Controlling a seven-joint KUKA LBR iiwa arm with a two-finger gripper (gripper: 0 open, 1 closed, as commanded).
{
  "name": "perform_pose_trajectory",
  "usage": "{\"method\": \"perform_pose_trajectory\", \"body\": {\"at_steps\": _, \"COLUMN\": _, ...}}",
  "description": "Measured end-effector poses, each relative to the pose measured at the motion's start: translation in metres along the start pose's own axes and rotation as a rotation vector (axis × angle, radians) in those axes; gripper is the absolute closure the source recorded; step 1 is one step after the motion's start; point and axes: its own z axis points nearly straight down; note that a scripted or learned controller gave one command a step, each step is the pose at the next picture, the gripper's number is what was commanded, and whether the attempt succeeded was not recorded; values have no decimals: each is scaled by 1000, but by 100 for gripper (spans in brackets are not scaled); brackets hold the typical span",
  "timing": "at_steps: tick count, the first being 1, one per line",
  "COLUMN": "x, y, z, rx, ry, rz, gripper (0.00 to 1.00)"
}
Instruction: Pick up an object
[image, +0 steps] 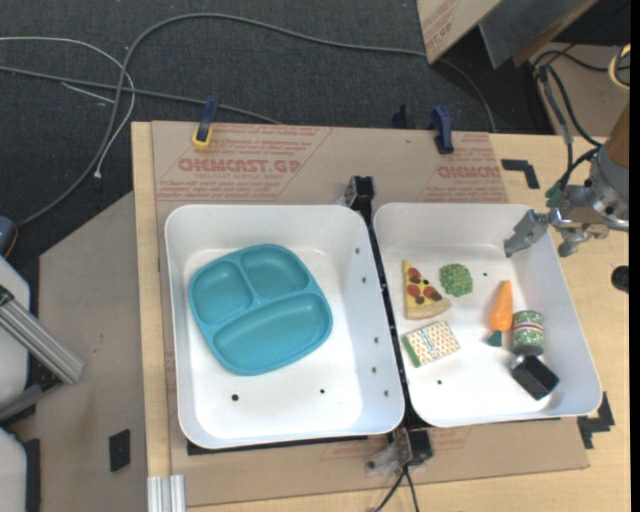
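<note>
The pincer (545, 232) hangs over the upper right rim of the right bin (480, 405), holding nothing; how wide it stands I cannot tell from this slant. The likeliest pick, by my judgement, is the carrot (501, 307), just below the pincer and a little to its left: a small toy, probably light, stiff and somewhat slick, best taken across its narrow middle. Close beneath it stand a small can (527, 331) and a black block (535, 377), so crowding is a risk there. Further left of the pincer lie a green lump (457, 279), a pizza slice (422, 290) and a patterned cracker (431, 345), flat and harder to take hold of. Far to the left, the other bin (200, 405) holds a blue divided plate (261, 307).
</note>
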Motion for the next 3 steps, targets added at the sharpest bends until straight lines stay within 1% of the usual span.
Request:
{"method": "perform_pose_trajectory", "body": {"at_steps": 1, "x": 0, "y": 0, "z": 0, "rx": 0, "ry": 0, "rz": 0, "gripper": 0}}
{"method": "perform_pose_trajectory", "body": {"at_steps": 2, "x": 0, "y": 4, "z": 60, "rx": 3, "ry": 1, "rz": 0, "gripper": 0}}
{"method": "perform_pose_trajectory", "body": {"at_steps": 3, "x": 9, "y": -3, "z": 113, "rx": 5, "ry": 2, "rz": 0, "gripper": 0}}
